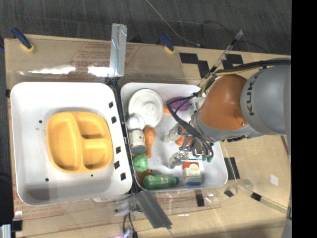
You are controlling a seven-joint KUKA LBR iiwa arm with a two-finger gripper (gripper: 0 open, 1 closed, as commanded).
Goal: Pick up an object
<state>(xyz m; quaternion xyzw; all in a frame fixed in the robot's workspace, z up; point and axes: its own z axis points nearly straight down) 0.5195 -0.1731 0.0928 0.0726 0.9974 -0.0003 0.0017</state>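
Landmark = the right bin (216, 181), the white tray on the desk (257, 148) under the arm.

Nearest the camera, along the bin's bottom wall: a green bottle (160, 181) lies on its side, w/ a small carton (192, 173) (red-orange label) standing just beside it toward the bin's bottom-right corner. A green veg-like toy (140, 162) sits just above the bottle at the bin's left wall, touching a brownish bit below it.

Mid-bin: the hand (179, 145) hangs over the bin's centre, its metal fingers reaching left from the wrist among loose cables. Can't tell whether the fingers are apart or together; too much clutter and glare. Nothing visibly sits between them. An orange piece shows just by the fingers, unclear if it's a toy or part of the rig. Left of the hand, a carrot toy (149, 135) lies next to a small can (137, 142) against the bin's left wall, w/ a white lump (134, 121) touching the can's upper end.

Far part of the bin: a white round dish (145, 104) in the upper-left corner; a purple item (179, 104) beside it, partly hidden by the arm.

The arm (265, 100), grey w/ an orange band (223, 108), covers the bin's right side.

Left of the right bin: the second bin (25, 113), holding a yellow divided tray (79, 141).
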